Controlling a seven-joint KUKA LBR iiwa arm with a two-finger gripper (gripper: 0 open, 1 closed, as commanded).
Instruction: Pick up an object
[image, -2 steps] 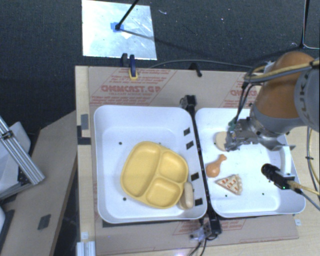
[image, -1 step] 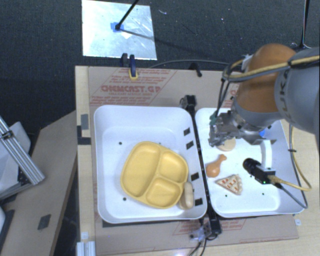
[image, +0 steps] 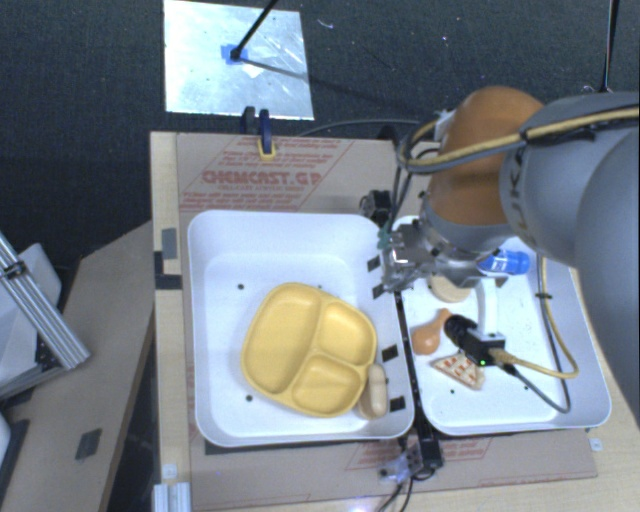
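My gripper (image: 437, 272) hangs over the upper left part of the right bin (image: 575, 400), under the grey and orange wrist. A pale beige round thing (image: 449, 291) lies just below it, partly covered by it. An orange pear-shaped piece (image: 428, 334) sits a little nearer the front. A flat red-and-tan wedge like a pizza slice (image: 460, 370) lies in front of that. A blue thing (image: 506, 263) peeks out beside the arm at the right. I see nothing held.
The left bin (image: 215, 300) holds a yellow divided plate (image: 308, 348) and a beige bread roll (image: 375, 390) at its front right corner. The ridge between the two bins runs just left of the gripper. A cardboard sheet (image: 265, 175) lies behind the bins.
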